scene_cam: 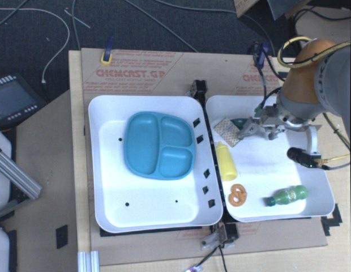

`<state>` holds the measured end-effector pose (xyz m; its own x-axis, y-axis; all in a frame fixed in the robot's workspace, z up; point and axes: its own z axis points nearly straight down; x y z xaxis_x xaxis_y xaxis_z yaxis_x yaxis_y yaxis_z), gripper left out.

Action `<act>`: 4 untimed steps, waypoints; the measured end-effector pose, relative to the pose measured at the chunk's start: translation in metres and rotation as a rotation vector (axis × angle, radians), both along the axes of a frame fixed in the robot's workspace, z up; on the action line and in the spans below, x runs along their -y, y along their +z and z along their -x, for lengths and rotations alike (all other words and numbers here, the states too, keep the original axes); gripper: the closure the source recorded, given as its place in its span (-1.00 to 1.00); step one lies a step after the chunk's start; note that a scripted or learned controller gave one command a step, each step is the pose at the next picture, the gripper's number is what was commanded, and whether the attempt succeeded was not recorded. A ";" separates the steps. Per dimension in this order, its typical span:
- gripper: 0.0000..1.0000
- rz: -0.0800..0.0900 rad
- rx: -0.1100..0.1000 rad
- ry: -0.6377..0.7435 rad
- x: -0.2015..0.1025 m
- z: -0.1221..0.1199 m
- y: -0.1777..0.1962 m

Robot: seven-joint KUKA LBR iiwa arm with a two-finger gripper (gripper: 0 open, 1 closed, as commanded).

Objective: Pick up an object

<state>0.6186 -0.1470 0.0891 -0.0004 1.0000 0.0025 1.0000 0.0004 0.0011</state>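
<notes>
Overhead slanted view of a cardboard-topped desk [164, 67] bearing two shallow white plastic bins side by side. The left bin [107, 208] holds a light blue plastic plate with three compartments [159, 145], lying flat near its middle. The right bin [317, 205] holds several small things: a yellow cylindrical object [226, 160] lying along its left wall, a small orange pretzel-shaped toy [237, 195] just below it, a green plastic bottle [286, 196] on its side near the front right corner, and a speckled square packet [226, 130] near the back left. A grey robot arm with an orange band [304, 78] reaches in from the right, its gripper [247, 128] low over the back of the right bin, just beside a small dark green piece [239, 123] next to the packet. Whether the fingers are apart or closed cannot be told.
</notes>
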 end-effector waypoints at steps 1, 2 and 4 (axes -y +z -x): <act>1.00 0.002 0.011 0.001 0.000 -0.003 0.014; 1.00 0.004 0.006 0.001 -0.001 -0.014 0.072; 1.00 0.000 0.000 0.005 -0.046 -0.013 0.135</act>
